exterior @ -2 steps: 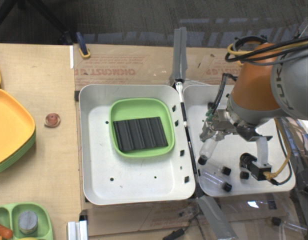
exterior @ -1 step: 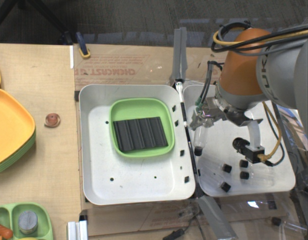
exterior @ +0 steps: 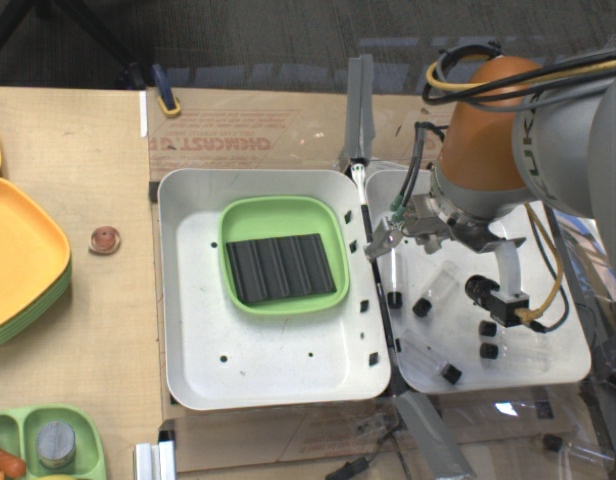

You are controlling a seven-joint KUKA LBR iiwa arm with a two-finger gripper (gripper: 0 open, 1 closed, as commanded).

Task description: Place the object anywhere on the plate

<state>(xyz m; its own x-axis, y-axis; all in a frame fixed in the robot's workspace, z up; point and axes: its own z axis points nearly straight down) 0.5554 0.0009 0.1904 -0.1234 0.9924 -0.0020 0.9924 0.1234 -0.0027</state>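
A square green plate lies in the upper middle of the left white bin. A dark grey ribbed slab rests flat on the plate, covering its lower half. My gripper hangs under the orange band at the upper left of the right bin, just right of the wall between the bins. A clear, pale object lies on the right bin's floor just below the gripper, and I cannot tell whether they touch. Nothing dark shows at the gripper.
Several small black pieces are scattered on the right bin's floor. Cables loop off the arm at the right. On the wooden bench to the left are stacked yellow plates, a small red knob and a green tray.
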